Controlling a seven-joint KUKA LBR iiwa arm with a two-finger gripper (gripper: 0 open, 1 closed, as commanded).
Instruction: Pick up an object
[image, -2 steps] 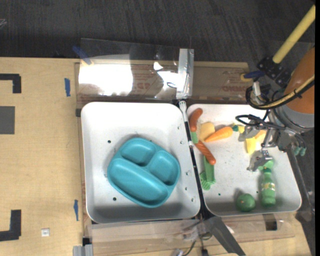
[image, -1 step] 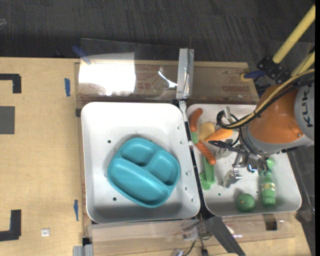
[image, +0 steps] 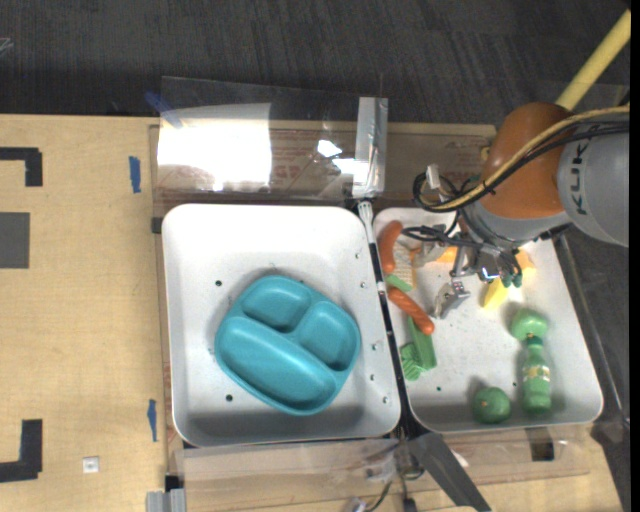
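While the arm (image: 590, 180) reaches in from the right side of the bench, its orange band (image: 525, 160) sits above the far edge of the right bin (image: 575, 330), and the gripper (image: 455, 298) hangs over the far half of that bin, pointing down toward the bin floor. The state of the jaws cannot be determined at this resolution, and no object is visibly held between them. Candidate objects for picking all lie in the right bin. A green bottle (image: 534, 365) lies along the right edge, with its cap end toward the far edge. A green round fruit (image: 491, 404) rests near the near edge, just beside the bottle's lower end. A green strip-shaped item (image: 420, 352) lies close to the left edge of the bin, and an orange carrot-like piece (image: 411, 306) lies just beyond it, also along the left edge. Another orange-red item (image: 389, 238) sits in the far left corner. A yellow piece (image: 493, 291) lies just to the right of the gripper, partly under the wrist hardware. Black and yellow cables (image: 455, 195) loop from the wrist over the far edge of the bin. The left bin (image: 200, 250) carries a teal compartment tray (image: 288, 342), set at a slant near the bin's centre and toward its near edge.
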